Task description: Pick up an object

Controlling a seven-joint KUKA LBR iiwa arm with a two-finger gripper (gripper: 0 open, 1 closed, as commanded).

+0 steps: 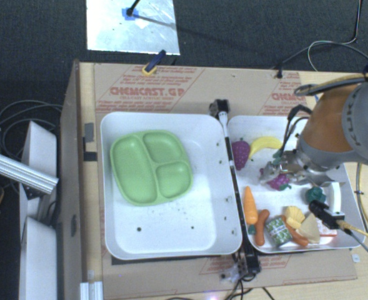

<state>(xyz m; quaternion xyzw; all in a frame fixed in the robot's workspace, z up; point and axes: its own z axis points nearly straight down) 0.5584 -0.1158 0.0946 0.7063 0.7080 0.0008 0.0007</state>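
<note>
The right bin (352,205) holds several toy foods. A dark purple grape bunch (240,152) and a yellow banana (265,144) lie at its far left. An orange carrot (250,205) lies along the left wall, with a small red sausage (260,226) and a green-labelled can (276,231) below it. My gripper (276,167) is down in the bin's middle, right over a small purple piece (280,181) and touching or nearly touching it. The wrist and grey metal parts hide what is under the gripper.
The left bin (202,230) carries a green divided plate (151,166). Yellow and tan pieces (299,222) and a dark green piece (315,194) crowd the right bin's near corner. The orange-banded arm (333,127) covers the bin's far right. Cables trail at the right edge.
</note>
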